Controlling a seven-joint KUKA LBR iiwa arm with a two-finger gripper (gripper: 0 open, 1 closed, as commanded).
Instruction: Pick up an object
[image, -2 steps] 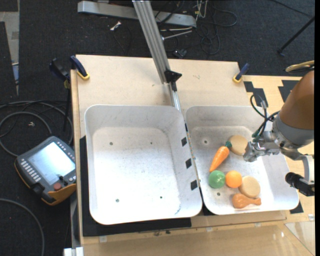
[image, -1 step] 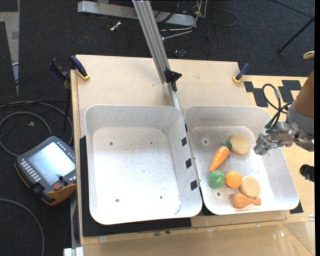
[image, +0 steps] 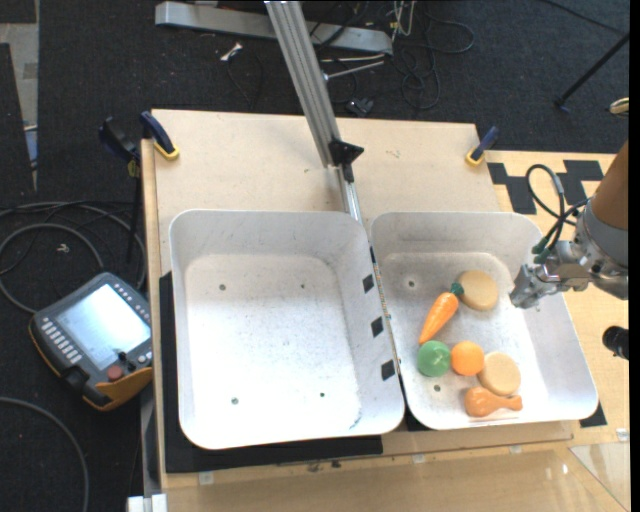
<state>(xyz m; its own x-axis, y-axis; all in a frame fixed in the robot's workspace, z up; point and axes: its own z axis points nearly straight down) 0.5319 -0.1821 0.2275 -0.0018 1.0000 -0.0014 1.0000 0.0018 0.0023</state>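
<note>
**Arm at the right bin's edge, toys untouched**

Dark carpet and loose cables ring a pale wooden bench that carries two shallow white bins. Nearest me, the left bin has only specks on its floor. All the toys are in the right bin: an orange carrot lying at a slant, a tan round piece just beside its leafy end, then a green ball touching an orange ball, a second tan round piece and an orange gourd shape near the front wall. From the right, the gripper hangs over that bin's right wall, near the upper tan piece but apart from it. Whether its tips are spread or pressed together I cannot tell from here. A teach pendant lies on the floor to the left.
</note>
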